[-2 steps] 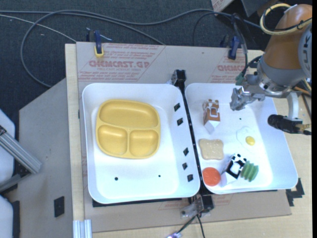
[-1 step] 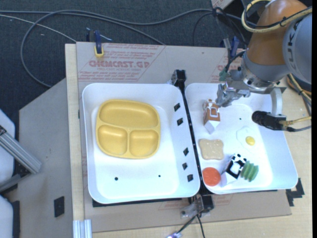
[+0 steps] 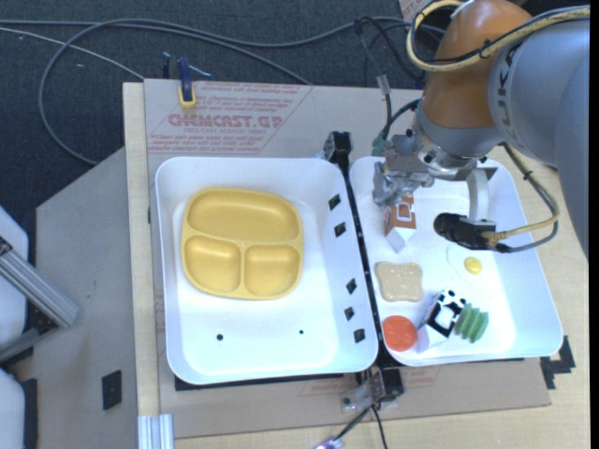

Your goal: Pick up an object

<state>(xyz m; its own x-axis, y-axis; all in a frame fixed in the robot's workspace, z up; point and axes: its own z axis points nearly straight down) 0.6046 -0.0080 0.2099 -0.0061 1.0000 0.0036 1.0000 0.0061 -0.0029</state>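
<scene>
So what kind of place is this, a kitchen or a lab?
Most likely a robotics lab bench, not a kitchen: a robot arm reaches over two white bins holding toy food like the toast, with loose cables on the floor.

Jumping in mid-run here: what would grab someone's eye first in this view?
The big yellow divided plate fills the middle of the left bin. At the upper right, the grey arm with its orange band reaches over the right bin, its gripper low by a small orange-and-white item near that bin's left wall. Toward the front of that bin lie a slice of toast, a red round piece and a green ridged piece.
</scene>
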